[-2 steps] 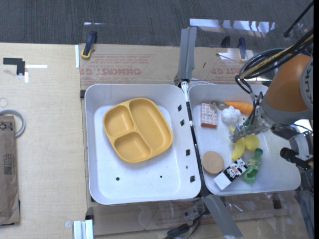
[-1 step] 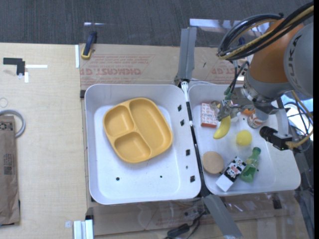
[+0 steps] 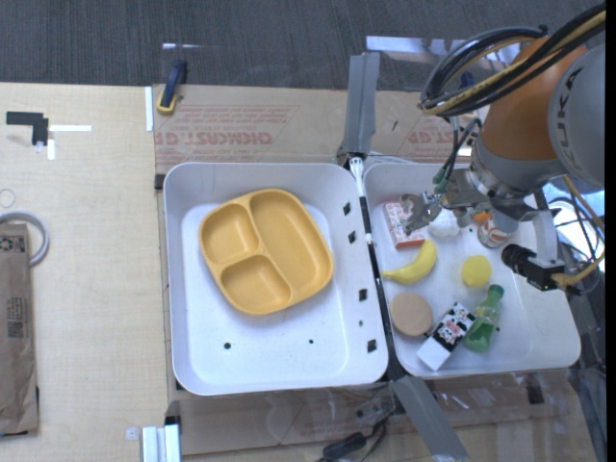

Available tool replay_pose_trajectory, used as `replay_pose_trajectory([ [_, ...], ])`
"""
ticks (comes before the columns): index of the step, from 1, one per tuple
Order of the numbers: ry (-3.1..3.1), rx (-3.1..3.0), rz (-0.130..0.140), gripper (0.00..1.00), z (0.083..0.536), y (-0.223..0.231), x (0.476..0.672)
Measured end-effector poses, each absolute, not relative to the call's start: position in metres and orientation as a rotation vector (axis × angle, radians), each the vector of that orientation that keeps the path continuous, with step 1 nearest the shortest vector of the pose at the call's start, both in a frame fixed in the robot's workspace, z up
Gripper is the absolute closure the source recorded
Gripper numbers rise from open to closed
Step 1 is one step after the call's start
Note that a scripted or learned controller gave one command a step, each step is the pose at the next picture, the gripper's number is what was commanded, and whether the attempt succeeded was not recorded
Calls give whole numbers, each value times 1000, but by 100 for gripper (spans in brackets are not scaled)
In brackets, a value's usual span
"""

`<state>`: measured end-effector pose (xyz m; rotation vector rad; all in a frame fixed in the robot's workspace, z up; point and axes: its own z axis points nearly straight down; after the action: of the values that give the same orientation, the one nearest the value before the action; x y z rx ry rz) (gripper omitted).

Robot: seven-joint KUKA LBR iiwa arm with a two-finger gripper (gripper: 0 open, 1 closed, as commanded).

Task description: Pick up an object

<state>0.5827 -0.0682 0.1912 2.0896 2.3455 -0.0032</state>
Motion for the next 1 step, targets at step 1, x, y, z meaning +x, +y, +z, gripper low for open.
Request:
replay_pose_trajectory([
  [1, 2409, 2016, -2, 0, 91, -102, 572],
])
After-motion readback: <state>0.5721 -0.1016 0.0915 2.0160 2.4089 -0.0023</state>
